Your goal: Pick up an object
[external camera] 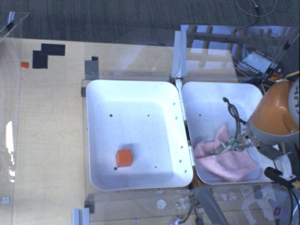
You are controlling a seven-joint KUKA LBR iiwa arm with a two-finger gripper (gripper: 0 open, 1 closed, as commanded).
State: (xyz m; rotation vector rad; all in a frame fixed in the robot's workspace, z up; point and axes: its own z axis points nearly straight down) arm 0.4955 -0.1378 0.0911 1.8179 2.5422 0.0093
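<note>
Gripper (230, 146) is low over the pink cloth (228, 162) in the right bin (206, 97); whether it grips cannot be told. An orange cube (124, 158) lies in the left bin (131, 97).

Two bins sit side by side on the tabletop (47, 149). A block (124, 158) lies in the left bin (133, 93); a cloth (227, 161) lies in the right bin (208, 100), the pincer (230, 146) over it.

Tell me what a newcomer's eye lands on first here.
First, the orange cube, alone near the front of the left bin. Next, the crumpled pink cloth in the right bin, with the pincer down on it and the arm's orange band above.
</note>
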